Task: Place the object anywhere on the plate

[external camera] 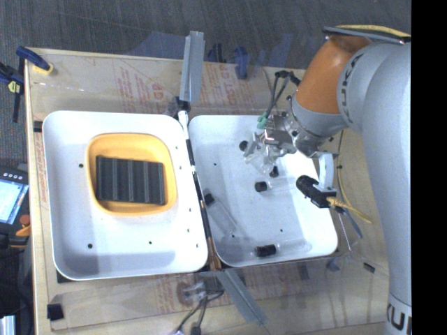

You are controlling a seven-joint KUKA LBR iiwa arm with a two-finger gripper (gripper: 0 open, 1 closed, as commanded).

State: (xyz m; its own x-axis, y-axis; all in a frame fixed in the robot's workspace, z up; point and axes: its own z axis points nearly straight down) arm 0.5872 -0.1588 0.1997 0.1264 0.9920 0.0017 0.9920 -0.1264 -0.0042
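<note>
A robot lab: a plywood desk [140, 82] with clamps [33, 59], two white bins [63, 187], loose cables [199, 313].

- Bins [70, 243]: smooth white plastic, faint sheen.
- Plate [130, 145], in the bin left of the arm: glossy yellow rim, dark ribbed centre.
- Bench [105, 82]: pale wood board, matt, printed red.
- Arm [377, 103]: smooth grey casing, satin orange band.

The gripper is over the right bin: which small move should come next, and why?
Probably lower the gripper toward the small dark object just below it in the right bin. The yellow plate in the left bin has no loose object on it yet.
</note>
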